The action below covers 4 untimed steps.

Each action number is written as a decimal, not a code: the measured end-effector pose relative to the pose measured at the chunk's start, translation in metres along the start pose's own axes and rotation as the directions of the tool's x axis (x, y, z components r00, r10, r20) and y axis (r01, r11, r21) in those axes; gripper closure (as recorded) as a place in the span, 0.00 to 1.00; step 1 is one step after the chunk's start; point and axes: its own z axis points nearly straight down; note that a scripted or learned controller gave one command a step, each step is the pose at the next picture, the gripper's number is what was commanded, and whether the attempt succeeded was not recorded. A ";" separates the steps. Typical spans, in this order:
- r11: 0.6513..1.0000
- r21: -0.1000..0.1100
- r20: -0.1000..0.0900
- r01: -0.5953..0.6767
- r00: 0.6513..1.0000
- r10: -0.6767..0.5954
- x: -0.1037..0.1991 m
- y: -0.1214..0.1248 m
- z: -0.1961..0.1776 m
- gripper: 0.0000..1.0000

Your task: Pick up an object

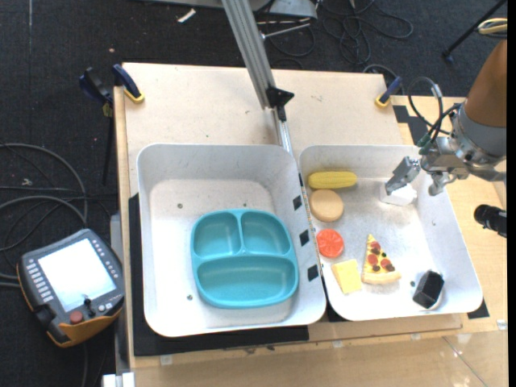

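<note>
A robotics lab: a clamped tabletop (pixel 201 103), loose cables (pixel 355 14) on dark carpet, and a robot control pendant (pixel 71 285) on the floor.

- Teal divided tray (pixel 242 258): smooth plastic, slight sheen.
- White bins (pixel 161 176): matt, faintly speckled.
- Bench top (pixel 201 107): pale wood, matt.
- Diagonal rail (pixel 246 35), upper centre: brushed metal.
- Gripper (pixel 419 180): bare grey metal.
- Floor (pixel 48 22): dark, rough carpet-like.

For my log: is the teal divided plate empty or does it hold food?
Empty. The teal divided plate in the left bin shows three bare compartments.
</note>
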 end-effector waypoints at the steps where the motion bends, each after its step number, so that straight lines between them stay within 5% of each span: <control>1: 1.000 0.000 0.000 0.000 1.000 0.000 0.000 0.000 0.000 0.00; 4: 1.000 0.004 0.000 -0.002 1.000 0.002 -0.003 0.004 0.146 0.00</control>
